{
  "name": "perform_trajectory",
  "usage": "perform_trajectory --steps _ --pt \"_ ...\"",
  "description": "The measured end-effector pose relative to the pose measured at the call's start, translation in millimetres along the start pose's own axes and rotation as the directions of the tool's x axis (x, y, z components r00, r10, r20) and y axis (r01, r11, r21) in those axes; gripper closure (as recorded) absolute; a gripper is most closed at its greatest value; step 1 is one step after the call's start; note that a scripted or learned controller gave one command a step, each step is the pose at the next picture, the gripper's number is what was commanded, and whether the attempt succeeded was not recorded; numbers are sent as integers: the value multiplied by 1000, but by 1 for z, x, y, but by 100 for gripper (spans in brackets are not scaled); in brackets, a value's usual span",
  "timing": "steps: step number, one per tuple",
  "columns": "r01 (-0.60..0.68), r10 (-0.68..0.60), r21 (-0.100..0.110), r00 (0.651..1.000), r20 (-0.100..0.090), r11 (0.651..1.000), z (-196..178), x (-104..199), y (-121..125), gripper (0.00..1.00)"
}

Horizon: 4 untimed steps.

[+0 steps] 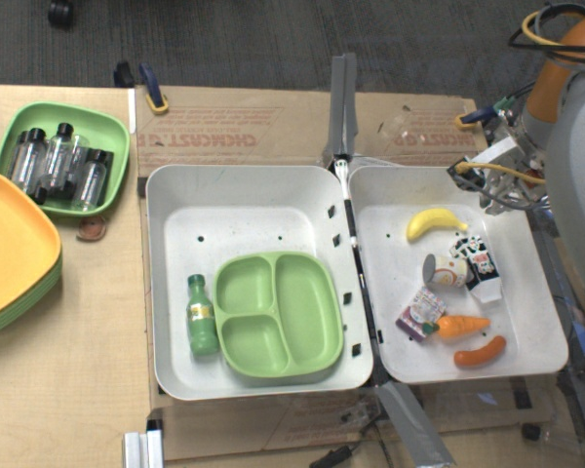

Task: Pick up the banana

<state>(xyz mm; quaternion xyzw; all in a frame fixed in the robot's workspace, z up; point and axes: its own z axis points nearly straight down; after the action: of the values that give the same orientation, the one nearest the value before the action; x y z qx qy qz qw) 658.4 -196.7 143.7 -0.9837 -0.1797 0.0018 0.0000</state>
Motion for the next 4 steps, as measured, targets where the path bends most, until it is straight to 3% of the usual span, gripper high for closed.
perform_trajectory --steps 1,2,3,4 --pt "-154 154 0 988 0 988 -107 -21 19 100" --pt "190 -190 2 982 0 982 -52 -17 -18 100" --pt "6 -6 2 1000 1 1000 39 5 -37 100" --pt "-155 155 1 988 -1 988 20 -20 6 100"
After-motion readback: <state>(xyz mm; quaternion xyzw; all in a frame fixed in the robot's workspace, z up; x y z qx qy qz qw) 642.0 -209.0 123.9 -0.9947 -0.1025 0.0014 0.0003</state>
